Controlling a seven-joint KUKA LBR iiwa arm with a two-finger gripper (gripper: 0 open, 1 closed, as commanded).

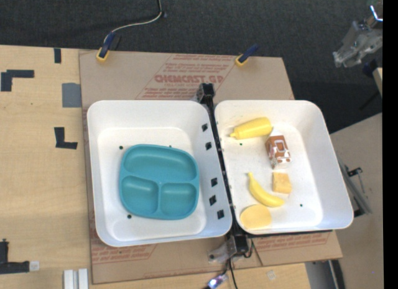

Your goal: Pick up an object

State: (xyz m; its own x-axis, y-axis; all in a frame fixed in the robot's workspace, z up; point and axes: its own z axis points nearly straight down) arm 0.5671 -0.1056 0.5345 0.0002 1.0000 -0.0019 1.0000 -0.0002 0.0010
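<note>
i see the gripper (356,48) high at the right edge of the camera view, outside the bins, over the dark floor. it is small and blurred there, so i cannot tell its state, and i see nothing held in it.

the things to pick are all in the right bin (323,126): a yellow bottle (252,128), a small brown and white packet (278,149), a pale yellow cube (282,183), a banana (264,192) and a flat yellow disc (255,217). the left bin (99,132) holds a teal divided plate (159,181).

from the gripper, every object lies down and to the left. the packet and the bottle are the nearest ones, i think. the bottle's long axis runs almost left to right; the banana's runs diagonal, upper left to lower right.
</note>
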